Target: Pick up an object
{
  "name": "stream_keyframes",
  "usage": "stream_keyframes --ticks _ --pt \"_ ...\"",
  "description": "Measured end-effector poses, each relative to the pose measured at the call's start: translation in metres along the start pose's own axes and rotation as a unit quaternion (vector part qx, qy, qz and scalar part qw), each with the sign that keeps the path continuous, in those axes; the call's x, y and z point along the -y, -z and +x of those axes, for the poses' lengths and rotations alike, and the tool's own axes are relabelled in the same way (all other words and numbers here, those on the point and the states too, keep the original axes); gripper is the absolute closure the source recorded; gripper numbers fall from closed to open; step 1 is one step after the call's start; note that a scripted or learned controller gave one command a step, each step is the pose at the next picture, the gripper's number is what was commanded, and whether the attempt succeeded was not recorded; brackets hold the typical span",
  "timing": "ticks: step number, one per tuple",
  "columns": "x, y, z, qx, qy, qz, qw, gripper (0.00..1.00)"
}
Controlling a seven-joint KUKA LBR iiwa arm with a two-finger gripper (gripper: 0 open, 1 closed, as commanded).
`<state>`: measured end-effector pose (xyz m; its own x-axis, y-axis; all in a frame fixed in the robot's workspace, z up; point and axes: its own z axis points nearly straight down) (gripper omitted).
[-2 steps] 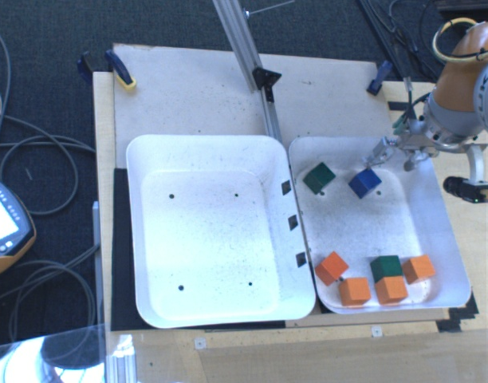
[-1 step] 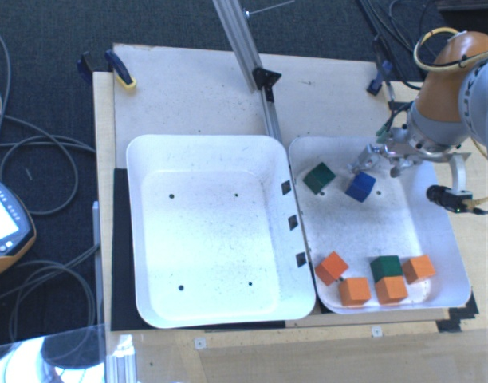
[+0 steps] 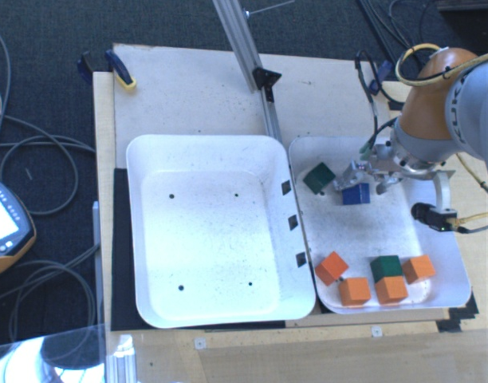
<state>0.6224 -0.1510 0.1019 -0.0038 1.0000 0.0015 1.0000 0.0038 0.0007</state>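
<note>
While we scan from the left, we first meet the left white bin [image 3: 148, 214], a shallow tray resting on the surface [image 3: 188, 86], its speckled floor marked with four small dark dots. Far beyond it, a yellow-and-blue clamp [image 3: 119, 68] grips the far left corner of the surface, and a slanted metal rail [image 3: 242, 34] runs down toward the gap between the bins.

Moving right, we reach the right white bin [image 3: 371, 226], just beside the first. At its far left lies a dark green block [image 3: 317, 177], tilted. Just right of it sits a blue block [image 3: 356, 194], directly under the end effector [image 3: 368, 179]. The grey arm [image 3: 459, 94], with its orange band [image 3: 427, 106], reaches in from the right and hangs over the far half of this bin. The blue block appears close against the metal fingers, but we cannot tell whether it is held between them or merely lies below, nor how wide they stand.

Along the near edge of the right bin we see a cluster: an orange block [image 3: 332, 266], then a second orange block [image 3: 355, 290], a third orange block [image 3: 391, 290] with a green block [image 3: 386, 266] just beyond it, and a fourth orange block [image 3: 419, 268] rightmost.
</note>
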Motion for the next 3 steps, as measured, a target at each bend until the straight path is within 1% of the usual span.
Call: stream_keyframes --ticks 1,2,3 --pt "-0.006 -0.002 -0.008 0.001 -0.002 -0.001 1.0000 0.00" --pt "-0.007 0.009 -0.007 0.000 -0.002 -0.002 1.0000 1.00" --pt "-0.040 0.028 0.073 0.001 0.002 0.005 1.0000 1.00"
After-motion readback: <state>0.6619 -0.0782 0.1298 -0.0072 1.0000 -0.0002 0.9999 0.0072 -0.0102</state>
